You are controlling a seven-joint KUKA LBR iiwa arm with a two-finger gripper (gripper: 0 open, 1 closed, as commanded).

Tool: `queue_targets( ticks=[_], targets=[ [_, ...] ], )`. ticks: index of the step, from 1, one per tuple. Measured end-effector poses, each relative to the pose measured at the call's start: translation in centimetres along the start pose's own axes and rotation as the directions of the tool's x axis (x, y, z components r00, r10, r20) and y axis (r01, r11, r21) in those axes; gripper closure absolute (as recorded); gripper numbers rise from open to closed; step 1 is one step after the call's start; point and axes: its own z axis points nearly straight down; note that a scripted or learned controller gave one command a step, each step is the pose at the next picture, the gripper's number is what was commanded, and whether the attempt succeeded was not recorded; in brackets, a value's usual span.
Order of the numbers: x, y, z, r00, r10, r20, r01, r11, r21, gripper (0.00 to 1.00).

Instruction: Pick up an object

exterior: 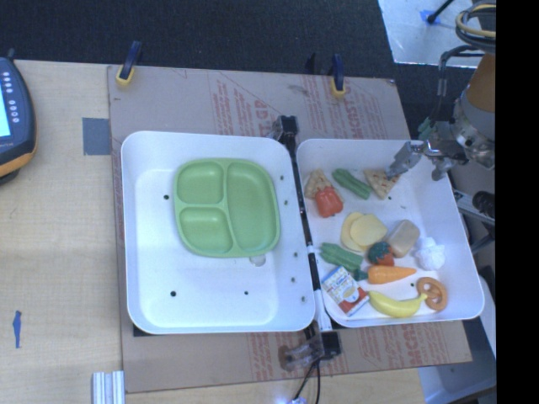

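Two shallow white bins sit side by side on the counter (59,251), over a cardboard sheet (227,99) held by two blue-and-yellow clamps at its far edge.

Left bin (147,297): one item, a green divided plate (227,207) with three compartments, lying flat toward the far half.

Right bin (467,242): about thirteen toy foods.
- One pizza-like wedge (379,182), near the far rim, just beside the gripper.
- Two green pods: one (350,183) at the far side, one (339,255) near the centre divider.
- One red-orange piece (328,200), touching a tan piece (316,183).
- One stack of pale yellow discs (364,230).
- One beige block (403,237).
- One dark green floret (379,250).
- One white crumpled piece (429,254).
- One carrot (391,273).
- One banana (394,305).
- One pretzel (432,293).
- One small printed carton (341,286).

Gripper (402,162): low over the right bin's far right part, beside the wedge. Whether the jaws are open or closed cannot be told, and nothing is seen between them.

One handheld controller (13,116) lies at the counter's left edge.
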Motion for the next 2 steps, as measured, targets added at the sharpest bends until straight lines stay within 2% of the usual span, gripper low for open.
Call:
queue_targets(
  ticks=[1,2],
  targets=[
    [5.6,-0.6,12.4,1.000,-0.005,-0.004,0.005,1.000,0.011,0.00],
    [4.5,-7.3,11.7,1.000,0.003,-0.001,-0.003,1.000,0.006,0.00]
  ],
)
